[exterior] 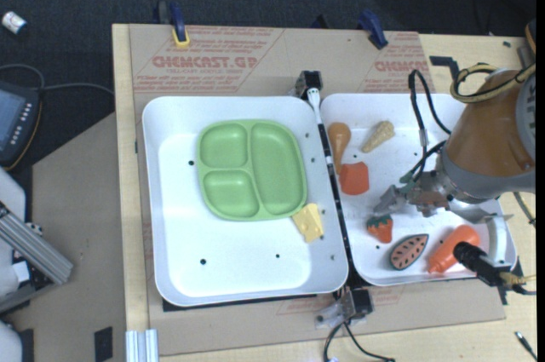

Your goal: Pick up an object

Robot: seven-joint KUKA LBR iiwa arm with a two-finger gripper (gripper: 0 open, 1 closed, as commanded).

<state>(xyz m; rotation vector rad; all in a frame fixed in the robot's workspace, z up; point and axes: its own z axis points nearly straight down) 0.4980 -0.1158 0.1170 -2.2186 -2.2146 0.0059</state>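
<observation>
Over the right white bin, near its middle: the gripper, down low at the end of the grey and orange arm, pointing toward the left. Too dark and small to tell how far open or shut, or whether holding anything at all.

Just below the gripper, on the bin floor: a little red toy with a green top, maybe a strawberry. Close to the gripper, but hard to say if touching. Up and to the left of the gripper: a red-orange block, lying flat near the bin's left wall. Above that: an orange toy shaped like a carrot, fat end up. Beside it on the right, a bit apart: a pale tan piece, tilted. Down near the front wall: a toy watermelon slice, red with dark seeds. Right next to that: a bright orange toy, partly hidden under a black part of the arm.

Over in the left white bin: a green plate with three parts, flat in the middle. At the plate's lower right corner, touching it: a yellow cheese wedge.
</observation>
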